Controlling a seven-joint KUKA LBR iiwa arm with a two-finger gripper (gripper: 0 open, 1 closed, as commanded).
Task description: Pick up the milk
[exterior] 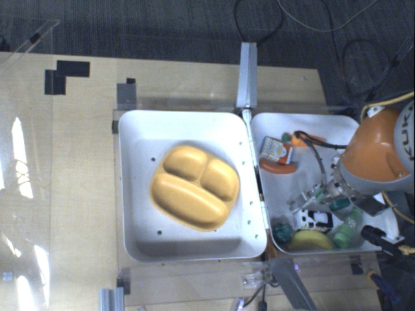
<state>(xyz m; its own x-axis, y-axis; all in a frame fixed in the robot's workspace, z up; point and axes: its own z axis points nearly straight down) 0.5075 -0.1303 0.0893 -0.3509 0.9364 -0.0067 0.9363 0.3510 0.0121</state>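
A small black-and-white cow-patterned milk carton (316, 219) lies on its side near the front of the right bin (337, 123). It rests between a yellow banana (311, 240) and the gripper (316, 197). The gripper hangs low just behind and above the carton, under the orange wrist band (376, 151), and the arm hides part of the bin's right side. Nothing is visibly held.
A grey, blue and orange box (273, 149), an orange curved piece (279, 168) and a carrot-like item (306, 137) lie at the right bin's back left. Green items (283, 230) (347, 233) flank the banana. The left bin (136, 193) holds a large yellow bread-shaped object (194, 186).
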